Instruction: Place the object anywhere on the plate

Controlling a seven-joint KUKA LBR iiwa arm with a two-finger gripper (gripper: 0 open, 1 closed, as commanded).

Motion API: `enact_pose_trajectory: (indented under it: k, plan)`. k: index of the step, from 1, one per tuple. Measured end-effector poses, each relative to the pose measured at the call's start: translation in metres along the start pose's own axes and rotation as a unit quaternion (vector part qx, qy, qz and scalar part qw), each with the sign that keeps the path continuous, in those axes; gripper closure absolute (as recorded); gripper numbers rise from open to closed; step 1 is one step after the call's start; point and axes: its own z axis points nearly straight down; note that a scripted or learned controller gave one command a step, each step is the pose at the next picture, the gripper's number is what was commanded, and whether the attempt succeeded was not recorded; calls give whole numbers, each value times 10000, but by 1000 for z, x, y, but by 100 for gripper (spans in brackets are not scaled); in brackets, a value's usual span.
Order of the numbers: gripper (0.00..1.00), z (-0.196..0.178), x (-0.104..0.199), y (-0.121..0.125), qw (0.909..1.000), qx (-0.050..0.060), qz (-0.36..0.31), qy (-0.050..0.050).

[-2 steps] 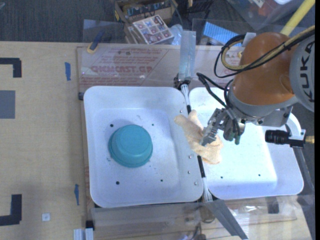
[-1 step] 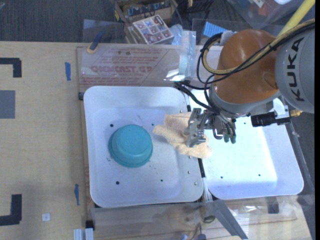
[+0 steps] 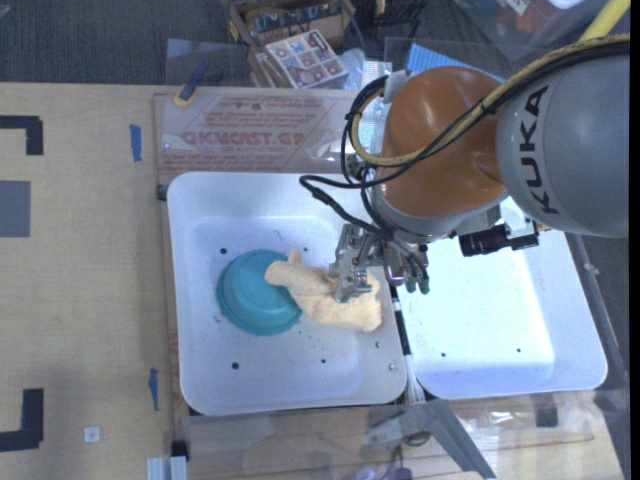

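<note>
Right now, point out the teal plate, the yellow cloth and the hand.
teal plate (image 3: 250, 293), camera view, on the middle of its upturned face.
yellow cloth (image 3: 345, 311), camera view, on the bunched part right of the plate.
hand (image 3: 352, 278), camera view, at its fingertips just above the cloth.

A single fixed camera looks down on the counter (image 3: 80, 268) from above, at a slant rather than straight overhead. It sits fairly close: the two white bins span most of the frame's width, the left bin (image 3: 200, 208) near the middle and the right bin (image 3: 500, 338) toward the right. The far edge of the counter runs across the upper part of the frame, with floor clutter and a cardboard box (image 3: 290, 13) visible beyond it. The near edge of the counter falls at the bottom. The KUKA arm (image 3: 560, 138) enters from the right and looms large, being nearer the lens than the bins.
</note>
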Motion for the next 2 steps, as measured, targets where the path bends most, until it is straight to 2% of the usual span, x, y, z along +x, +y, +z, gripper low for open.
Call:
enact_pose_trajectory:
  k: [1, 2]
  plan:
    - [100, -6, 6, 51, 10000, -5, -8, -13]
    - [0, -6, 6, 51, 10000, -6, -7, -16]
